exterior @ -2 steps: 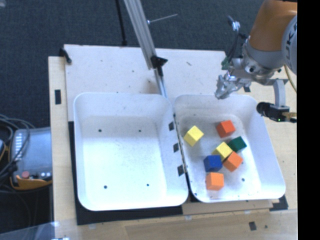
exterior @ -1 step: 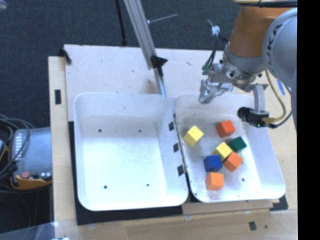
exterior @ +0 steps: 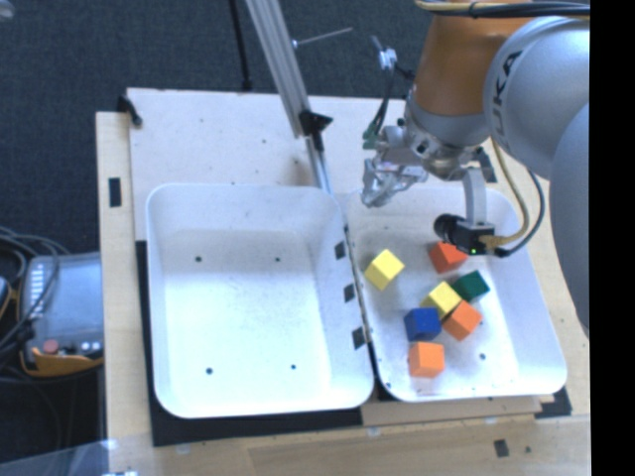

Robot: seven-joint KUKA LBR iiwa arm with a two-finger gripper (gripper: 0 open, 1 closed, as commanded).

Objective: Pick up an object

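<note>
Above the far left corner of the right bin (exterior: 541,360), the pincer (exterior: 382,188) is seen hanging from the grey arm (exterior: 526,77) with its orange band (exterior: 456,38). Whether it is spread or closed cannot be told, and nothing is seen gripped in it. Blocks are scattered in the right bin: a yellow block (exterior: 384,269) lies nearest the pincer, an orange-red block (exterior: 447,257) is seen farther right beside a black fitting, and a cluster is formed by a second yellow block (exterior: 444,297), a green block (exterior: 472,286), a blue block (exterior: 422,323) and two orange blocks (exterior: 462,320) (exterior: 426,359). The left bin (exterior: 164,216) is set alongside on the surface (exterior: 198,137).
</note>
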